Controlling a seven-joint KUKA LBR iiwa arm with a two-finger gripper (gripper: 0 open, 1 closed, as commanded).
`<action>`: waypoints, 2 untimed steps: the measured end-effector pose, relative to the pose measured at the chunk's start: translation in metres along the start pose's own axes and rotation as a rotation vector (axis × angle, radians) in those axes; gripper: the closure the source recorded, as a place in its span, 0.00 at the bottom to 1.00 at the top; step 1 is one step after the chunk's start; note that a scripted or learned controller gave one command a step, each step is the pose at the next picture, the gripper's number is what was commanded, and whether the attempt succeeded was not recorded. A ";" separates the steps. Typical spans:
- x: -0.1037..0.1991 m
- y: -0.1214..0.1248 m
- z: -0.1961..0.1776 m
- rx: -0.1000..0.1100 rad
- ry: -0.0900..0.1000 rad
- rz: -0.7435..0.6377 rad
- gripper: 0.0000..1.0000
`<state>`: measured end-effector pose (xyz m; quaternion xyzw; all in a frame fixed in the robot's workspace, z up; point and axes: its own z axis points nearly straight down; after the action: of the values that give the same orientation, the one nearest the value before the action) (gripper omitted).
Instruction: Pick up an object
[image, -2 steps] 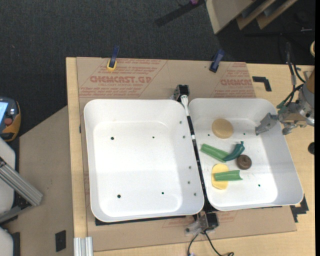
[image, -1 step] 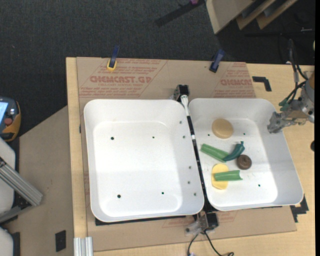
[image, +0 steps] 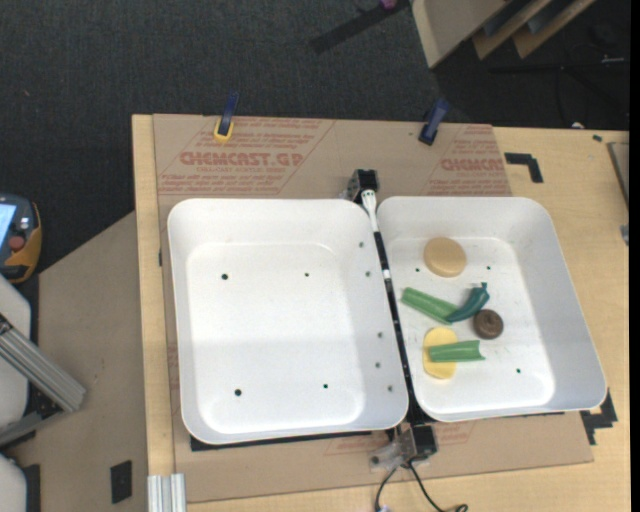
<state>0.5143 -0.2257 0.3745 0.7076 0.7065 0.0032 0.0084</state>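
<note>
Camera view gives you the tabletop (image: 300, 150) bearing two white bins; the right bin (image: 540, 300), toward its right edge, holds a tan disc (image: 445, 256), green pieces (image: 432, 303), a yellow piece (image: 438, 365) and a small brown ball (image: 488, 323).

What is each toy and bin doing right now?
Tan round disc: lying flat, apart from the others.
Green strip: lying flat, touching the teal piece.
Teal piece: lying beside the brown ball.
Brown ball: resting.
Yellow piece: flat, under a green piece.
Right bin: holding every toy.
Left bin: sitting level.
</note>
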 end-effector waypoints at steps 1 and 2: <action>0.065 -0.025 0.036 0.021 0.011 -0.007 1.00; 0.138 -0.040 0.169 0.031 0.014 -0.008 1.00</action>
<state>0.4771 -0.0885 0.2040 0.7049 0.7093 -0.0030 -0.0074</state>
